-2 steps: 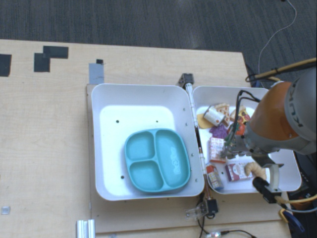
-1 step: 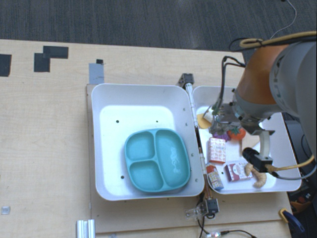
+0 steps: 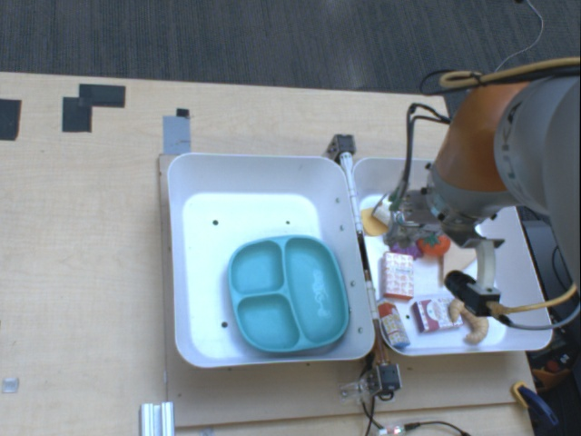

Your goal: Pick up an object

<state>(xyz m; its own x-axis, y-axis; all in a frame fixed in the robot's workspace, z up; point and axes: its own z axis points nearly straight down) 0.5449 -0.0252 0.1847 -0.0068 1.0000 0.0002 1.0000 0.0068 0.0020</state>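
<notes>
Camera view, near to far: worktop (image 3: 82,271) carries two white bins side by side; left bin (image 3: 182,271) holds a teal divided plate (image 3: 289,292). Right bin (image 3: 526,252), nearest edge first: small bottle (image 3: 392,325) by the divider, dark red packet (image 3: 434,315), tan curved piece (image 3: 474,327), then a pink-white box (image 3: 398,275), a red-orange item (image 3: 433,242) and a yellow item (image 3: 372,218) further back. Claw (image 3: 404,230) sits low over the far items, arm (image 3: 508,143) covering it, so cannot tell if clenched or released, nothing visibly gripped.
</notes>
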